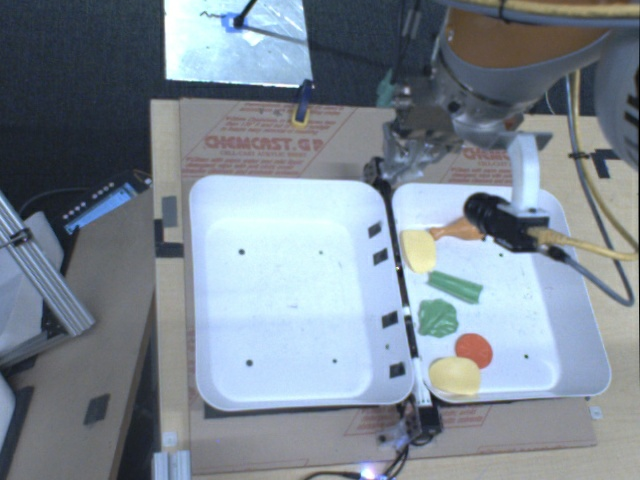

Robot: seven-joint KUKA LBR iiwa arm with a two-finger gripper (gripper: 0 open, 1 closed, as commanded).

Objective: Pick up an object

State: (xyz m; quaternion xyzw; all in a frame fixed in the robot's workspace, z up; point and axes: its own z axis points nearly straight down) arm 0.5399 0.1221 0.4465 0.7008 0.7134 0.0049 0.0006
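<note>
The right bin (570,328) holds several small toys. A pale yellow piece (420,251) lies near the divider, with an orange-brown piece (453,232) just behind it. Further forward are a green stick (455,287), a green leafy piece (437,317), a red round piece (474,349) and a yellow lump (454,373) at the front edge. My gripper (402,163) hangs over the back end of the divider between the bins, behind the yellow piece and apart from all the toys.
The left bin (290,288) is beside the right one, joined by black clips along the divider. A black cylinder (500,223) with a yellow cable juts from the arm over the right bin's back. A shiny plate (238,28) lies beyond the bench.
</note>
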